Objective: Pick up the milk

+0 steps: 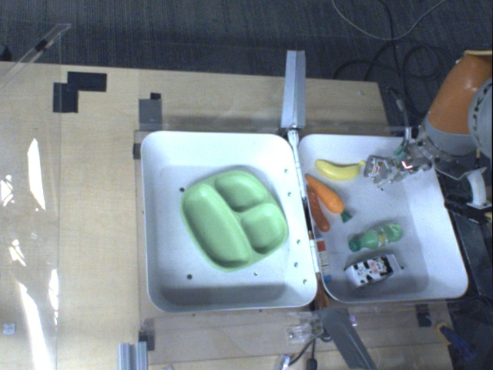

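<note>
The milk (372,269) is a small white carton with black and red print. It lies on its side near the front of the right bin (447,237). My gripper (379,169) hangs over the back of that bin, just right of a yellow banana (339,169). It is far from the milk and holds nothing that I can see. The arm's orange band (456,95) shows at the right edge.
A green bottle (375,237) lies just behind the milk. An orange carrot (326,194) and a thin red item (318,214) lie along the right bin's left wall. The left bin (162,206) holds a green divided plate (233,217).
</note>
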Robot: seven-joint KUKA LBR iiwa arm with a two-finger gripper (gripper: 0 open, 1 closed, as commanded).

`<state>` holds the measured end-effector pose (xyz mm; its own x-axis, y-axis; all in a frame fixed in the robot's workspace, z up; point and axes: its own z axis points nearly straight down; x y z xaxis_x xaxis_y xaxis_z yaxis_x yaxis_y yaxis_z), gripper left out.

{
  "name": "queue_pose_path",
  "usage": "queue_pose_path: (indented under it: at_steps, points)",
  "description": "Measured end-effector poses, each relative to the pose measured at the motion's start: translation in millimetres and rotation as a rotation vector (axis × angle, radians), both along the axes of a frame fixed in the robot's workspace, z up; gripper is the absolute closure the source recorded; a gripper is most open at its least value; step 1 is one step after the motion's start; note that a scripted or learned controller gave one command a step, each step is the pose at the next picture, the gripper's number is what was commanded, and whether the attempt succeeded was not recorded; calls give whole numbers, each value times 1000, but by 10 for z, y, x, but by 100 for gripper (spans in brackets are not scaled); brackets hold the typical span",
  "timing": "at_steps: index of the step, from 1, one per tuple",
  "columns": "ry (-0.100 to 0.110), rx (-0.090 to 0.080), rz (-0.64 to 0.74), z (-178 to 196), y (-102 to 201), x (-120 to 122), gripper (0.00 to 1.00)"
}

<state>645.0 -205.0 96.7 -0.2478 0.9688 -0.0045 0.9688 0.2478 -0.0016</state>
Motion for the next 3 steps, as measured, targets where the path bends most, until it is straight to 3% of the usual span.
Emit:
queue_pose_path:
  at_steps: [1, 2, 3]
  points:
    - [18, 3, -151, 487, 312, 191, 100]
    - [-9, 4, -336, 1067, 571, 255, 100]
    - [-9, 3, -335, 1067, 572, 255, 0]
